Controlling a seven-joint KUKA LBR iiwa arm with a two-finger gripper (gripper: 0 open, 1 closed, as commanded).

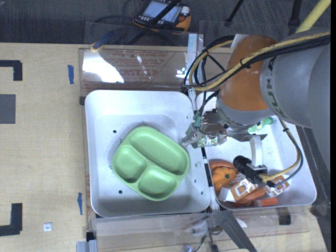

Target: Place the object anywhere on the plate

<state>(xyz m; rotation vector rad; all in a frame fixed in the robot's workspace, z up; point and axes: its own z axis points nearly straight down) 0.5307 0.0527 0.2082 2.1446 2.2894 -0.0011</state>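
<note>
My hand (202,136), grip unclear, hangs over the bins' divider; green three-part plate (151,163) left, orange objects (223,173) right.

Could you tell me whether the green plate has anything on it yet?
Empty: the green plate in the left bin shows three bare compartments. The objects lie in the right bin.

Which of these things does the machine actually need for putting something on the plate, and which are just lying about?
For the job:
green divided plate
gripper
pile of objects in the right bin

Just lying about:
handheld controller with a screen
blue tape marks
</note>
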